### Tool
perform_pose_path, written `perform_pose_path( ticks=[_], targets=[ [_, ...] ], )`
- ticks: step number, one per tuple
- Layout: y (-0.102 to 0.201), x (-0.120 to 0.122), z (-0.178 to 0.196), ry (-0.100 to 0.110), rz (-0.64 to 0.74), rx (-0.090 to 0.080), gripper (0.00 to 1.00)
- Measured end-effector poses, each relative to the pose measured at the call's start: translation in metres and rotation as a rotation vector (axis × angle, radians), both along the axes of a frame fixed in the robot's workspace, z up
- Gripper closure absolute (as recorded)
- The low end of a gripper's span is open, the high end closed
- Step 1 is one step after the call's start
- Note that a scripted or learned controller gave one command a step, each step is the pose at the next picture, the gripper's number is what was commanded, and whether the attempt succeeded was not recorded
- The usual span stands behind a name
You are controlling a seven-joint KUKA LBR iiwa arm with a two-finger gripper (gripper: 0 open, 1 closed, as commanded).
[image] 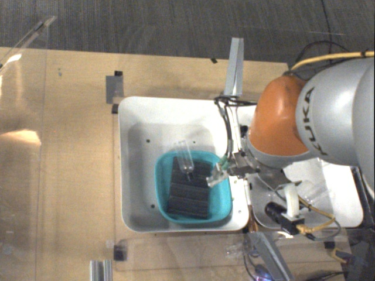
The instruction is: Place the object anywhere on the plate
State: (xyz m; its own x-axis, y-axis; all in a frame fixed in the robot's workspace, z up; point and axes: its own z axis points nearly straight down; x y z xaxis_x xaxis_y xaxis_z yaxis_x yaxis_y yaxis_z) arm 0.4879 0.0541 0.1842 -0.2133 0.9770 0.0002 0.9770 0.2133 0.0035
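Observation:
A dark ribbed block point(189, 193) lies flat on the teal plate point(163, 174) in the left bin point(135, 157). My gripper point(200, 167) hangs over the block's upper right end, reaching in from the right under the orange wrist band point(281, 119). Its two translucent fingers stand apart. One finger point(185, 156) is at the block's top edge and the other sits by its right edge. The block rests on the plate and is not pinched between them.
The right bin point(337, 206) lies mostly beneath the arm. Cables and a yellow wire point(313, 215) hang by the wrist over the rim between the bins. White bin floor shows left of and behind the plate.

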Motion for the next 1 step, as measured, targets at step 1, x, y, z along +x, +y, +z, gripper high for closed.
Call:
perform_pose_path(
  ticks=[1],
  targets=[
    [0.0008, 0.0023, 0.0109, -0.006, 0.001, 0.001, 1.00]
  ],
)
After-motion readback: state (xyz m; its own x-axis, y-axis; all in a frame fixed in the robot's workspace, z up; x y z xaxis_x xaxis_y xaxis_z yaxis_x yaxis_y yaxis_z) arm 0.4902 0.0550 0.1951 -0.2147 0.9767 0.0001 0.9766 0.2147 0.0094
